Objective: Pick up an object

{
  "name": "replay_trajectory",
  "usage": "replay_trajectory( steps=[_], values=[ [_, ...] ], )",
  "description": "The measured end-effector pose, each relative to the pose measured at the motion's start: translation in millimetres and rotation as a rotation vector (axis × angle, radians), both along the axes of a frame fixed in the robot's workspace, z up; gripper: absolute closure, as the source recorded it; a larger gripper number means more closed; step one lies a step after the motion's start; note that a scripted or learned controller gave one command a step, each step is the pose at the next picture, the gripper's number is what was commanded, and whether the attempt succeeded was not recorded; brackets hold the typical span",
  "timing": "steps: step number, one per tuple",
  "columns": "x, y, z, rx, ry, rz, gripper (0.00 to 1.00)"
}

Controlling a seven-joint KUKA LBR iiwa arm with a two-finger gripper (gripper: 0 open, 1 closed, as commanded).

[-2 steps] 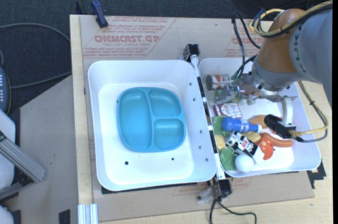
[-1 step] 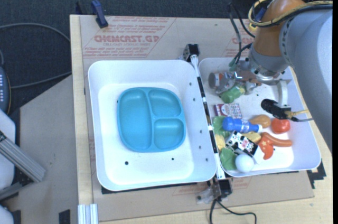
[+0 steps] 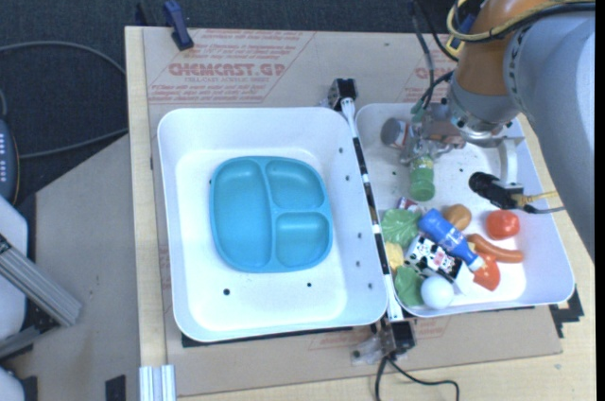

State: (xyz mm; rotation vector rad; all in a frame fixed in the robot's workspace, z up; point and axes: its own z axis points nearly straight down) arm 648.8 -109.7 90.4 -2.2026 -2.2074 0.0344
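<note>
The gripper point(image 3: 430, 142) is down inside the right bin point(image 3: 553, 281), right at the upper end of the green bottle point(image 3: 422, 182). It's close enough to look like contact, but whether it's spread wide or clamped I can't tell from up here, so I won't call that bottle held. The green bottle lies on the bin floor, close to the wall shared with the neighbouring bin and apart from the heap. Just below the green bottle in the view sits a leafy green piece point(image 3: 399, 225). Below and to its right, a brown rounded piece point(image 3: 458, 216) touches a blue bottle point(image 3: 442, 233), and beyond those come a black-and-white patterned thing point(image 3: 430, 257) and a white ball point(image 3: 437, 293). Farther right of the green bottle there's a red tomato point(image 3: 503, 223), with an orange sausage-like piece point(image 3: 496, 248) just under it. Well to the green bottle's left, across the shared wall, the left bin point(image 3: 175, 144) carries a blue divided tray point(image 3: 272, 212), lying flat.
</note>
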Motion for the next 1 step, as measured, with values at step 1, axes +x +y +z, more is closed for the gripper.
replay_trajectory(
  steps=[1],
  values=[
    [-21.9,61.2,95.1,0.0,-0.034,-0.001,1.0]
  ],
)
